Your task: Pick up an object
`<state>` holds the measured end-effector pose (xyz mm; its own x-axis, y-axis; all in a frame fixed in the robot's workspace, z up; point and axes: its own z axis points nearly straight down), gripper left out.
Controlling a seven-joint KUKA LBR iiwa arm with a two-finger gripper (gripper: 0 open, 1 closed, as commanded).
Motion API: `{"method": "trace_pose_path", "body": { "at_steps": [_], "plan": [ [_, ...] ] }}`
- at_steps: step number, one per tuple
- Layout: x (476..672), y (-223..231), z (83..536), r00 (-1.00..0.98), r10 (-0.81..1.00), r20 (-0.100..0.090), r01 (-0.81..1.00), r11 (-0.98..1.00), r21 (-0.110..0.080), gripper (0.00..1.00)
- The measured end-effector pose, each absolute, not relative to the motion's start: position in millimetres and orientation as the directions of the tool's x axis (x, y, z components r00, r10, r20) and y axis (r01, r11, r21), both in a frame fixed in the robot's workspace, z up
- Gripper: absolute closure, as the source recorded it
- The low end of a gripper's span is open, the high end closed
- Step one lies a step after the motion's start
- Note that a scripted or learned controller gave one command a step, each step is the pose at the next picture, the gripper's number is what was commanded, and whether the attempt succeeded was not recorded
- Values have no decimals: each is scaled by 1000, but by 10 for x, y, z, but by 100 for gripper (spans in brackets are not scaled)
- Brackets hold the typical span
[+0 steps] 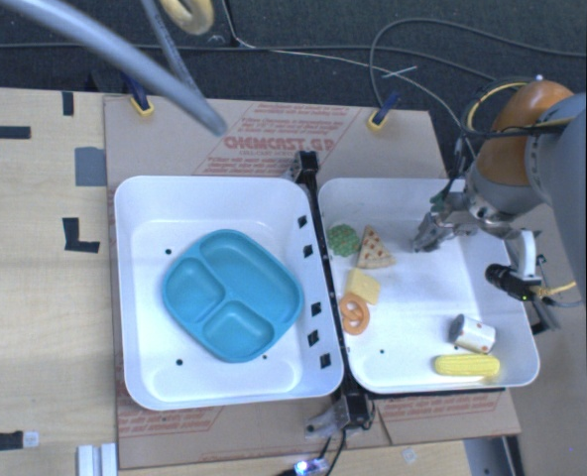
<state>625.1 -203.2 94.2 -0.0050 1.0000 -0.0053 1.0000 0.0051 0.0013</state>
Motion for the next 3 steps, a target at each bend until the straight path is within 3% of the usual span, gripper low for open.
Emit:
{"method": "trace_pose_path", "body": {
  "at_steps": [3],
  "plan": [
    [6478, -2113, 2617, -2, 1000, -2, 1000, 2, 4, 100]
  ]
}}
